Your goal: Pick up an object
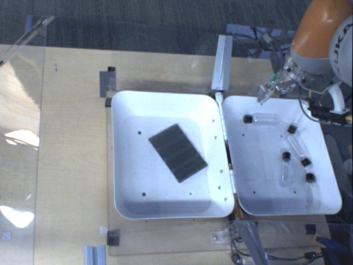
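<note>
Approach stage: the pincer (271, 88) hovers at one o'clock over the right shallow white bin (242, 195), grip unreadable, and must drop onto the clear black-capped vial (261, 118) just below it.

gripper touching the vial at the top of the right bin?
Apart. The camera view shows the gripper above the right bin's far rim, with bare white bin floor between it and the capped vial lying below it.
</note>
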Robot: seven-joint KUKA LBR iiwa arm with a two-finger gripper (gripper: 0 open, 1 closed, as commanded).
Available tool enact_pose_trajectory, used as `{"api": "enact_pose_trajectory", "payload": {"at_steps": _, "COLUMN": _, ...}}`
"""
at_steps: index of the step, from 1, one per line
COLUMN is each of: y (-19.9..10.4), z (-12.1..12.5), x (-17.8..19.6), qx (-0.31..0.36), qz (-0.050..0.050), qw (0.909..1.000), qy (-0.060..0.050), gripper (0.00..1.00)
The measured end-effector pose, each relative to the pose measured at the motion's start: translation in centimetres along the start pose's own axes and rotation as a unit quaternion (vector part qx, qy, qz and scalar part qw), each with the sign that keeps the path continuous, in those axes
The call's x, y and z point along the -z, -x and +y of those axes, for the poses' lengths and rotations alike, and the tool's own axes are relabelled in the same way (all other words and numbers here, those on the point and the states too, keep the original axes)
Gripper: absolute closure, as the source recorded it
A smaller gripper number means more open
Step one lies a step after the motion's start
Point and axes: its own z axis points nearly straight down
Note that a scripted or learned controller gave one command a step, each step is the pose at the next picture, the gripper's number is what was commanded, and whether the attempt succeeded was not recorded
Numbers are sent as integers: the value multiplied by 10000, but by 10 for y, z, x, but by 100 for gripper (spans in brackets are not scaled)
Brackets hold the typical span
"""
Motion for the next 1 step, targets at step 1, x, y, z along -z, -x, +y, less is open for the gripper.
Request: {"api": "enact_pose_trajectory", "payload": {"at_steps": 1, "y": 0, "z": 3, "x": 10, "qx": 16, "qz": -12, "qw": 10000, "qy": 28, "gripper": 100}}
